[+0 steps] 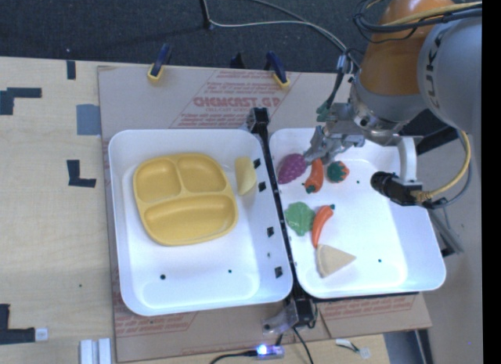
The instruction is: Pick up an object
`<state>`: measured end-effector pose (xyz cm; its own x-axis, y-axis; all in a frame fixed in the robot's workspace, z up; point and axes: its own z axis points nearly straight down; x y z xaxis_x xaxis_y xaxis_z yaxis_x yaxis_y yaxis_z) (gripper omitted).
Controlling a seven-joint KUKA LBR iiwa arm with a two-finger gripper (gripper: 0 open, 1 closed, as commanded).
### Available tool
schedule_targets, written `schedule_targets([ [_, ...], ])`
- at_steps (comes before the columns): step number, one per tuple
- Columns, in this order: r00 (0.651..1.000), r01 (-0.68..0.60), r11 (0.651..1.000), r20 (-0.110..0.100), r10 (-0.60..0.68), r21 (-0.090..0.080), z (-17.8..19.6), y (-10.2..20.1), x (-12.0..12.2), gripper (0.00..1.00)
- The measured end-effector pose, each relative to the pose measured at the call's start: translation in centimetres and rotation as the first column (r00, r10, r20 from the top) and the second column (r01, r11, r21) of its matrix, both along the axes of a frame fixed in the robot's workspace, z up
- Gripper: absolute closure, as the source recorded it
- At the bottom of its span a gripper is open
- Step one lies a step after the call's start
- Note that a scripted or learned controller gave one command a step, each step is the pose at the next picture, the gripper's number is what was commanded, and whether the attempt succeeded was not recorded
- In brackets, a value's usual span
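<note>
1. Camera view, arm: grey KUKA arm w/ orange band comes in from the right, wrist over the back of the right bin (407,276). Gripper (329,148) hangs low over the cluster of toy food at that bin's back-left.
2. Jaws: can't tell spread or pressed together; tips blur into the items below. Nothing clearly seen between them.
3. Right bin contents: purple grapes (291,167) near the divider, just left of the gripper. Small orange carrot (315,177) beside the grapes, directly under the gripper tips, contact unclear. Small green-topped piece (337,171) just right of that carrot.
4. Further fwd in the same bin: green broccoli-like piece (299,218), w/ a second carrot (321,224) touching or just beside it on the right. Pale wedge (335,260) near the front, apart from the rest.
5. Left bin (188,292): yellow divided plate (185,197) w/ three compartments, lying flat. Pale yellow piece (246,175) just beside the plate's right edge, near the divider.
6. Bench: both bins sit on cardboard sheet (227,96); two blue-yellow clamps (160,63) at its back edge. Black cable (235,2) runs across the dark floor behind.
</note>
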<state>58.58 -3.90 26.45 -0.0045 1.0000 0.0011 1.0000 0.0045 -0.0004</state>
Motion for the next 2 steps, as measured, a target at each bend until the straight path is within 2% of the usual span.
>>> schedule_targets([
  [2,1.0,0.0,1.0,-0.001,0.0,0.0,-0.2,11.3,1.9,1.0],
])
